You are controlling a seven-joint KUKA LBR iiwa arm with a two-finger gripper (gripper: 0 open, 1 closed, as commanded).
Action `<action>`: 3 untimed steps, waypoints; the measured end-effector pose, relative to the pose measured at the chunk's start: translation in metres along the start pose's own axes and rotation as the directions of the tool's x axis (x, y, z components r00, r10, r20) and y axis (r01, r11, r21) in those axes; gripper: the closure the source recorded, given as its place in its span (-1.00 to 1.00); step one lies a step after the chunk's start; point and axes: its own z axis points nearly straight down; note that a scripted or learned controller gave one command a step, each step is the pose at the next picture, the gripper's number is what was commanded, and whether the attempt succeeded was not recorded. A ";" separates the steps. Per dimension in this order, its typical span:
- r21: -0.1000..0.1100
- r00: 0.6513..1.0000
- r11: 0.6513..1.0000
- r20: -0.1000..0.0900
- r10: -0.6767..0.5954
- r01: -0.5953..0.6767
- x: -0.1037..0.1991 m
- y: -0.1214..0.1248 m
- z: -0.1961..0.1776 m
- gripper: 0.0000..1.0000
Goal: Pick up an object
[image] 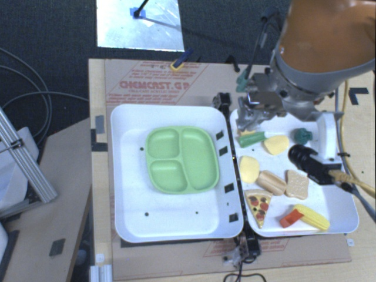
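My gripper (247,119) hangs over the far left corner of the right bin (346,213), below the grey wrist and orange band. Just under it lies a green toy vegetable (251,138); I cannot tell whether they touch. Beside that sit a pale yellow piece (276,144) and a teal piece (302,136). Nearer the front lie a round yellow piece (249,169), a hot dog bun (271,182), a toast slice (297,184), a pizza slice (258,205), a red piece (291,218) and a yellow corn cob (312,217).
The left bin (129,216) holds a green divided plate (180,159). A ridge with black clips (229,163) separates the two bins. Both stand on a cardboard sheet (153,84). A shiny metal panel (140,15) lies on the floor behind.
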 end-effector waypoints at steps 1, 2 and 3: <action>0.022 1.000 1.000 0.006 -0.003 0.003 0.056 -0.002 0.134 1.00; -0.008 1.000 1.000 -0.006 -0.004 0.004 0.114 0.003 -0.063 1.00; 0.021 1.000 1.000 0.009 0.004 -0.004 0.127 0.000 0.059 1.00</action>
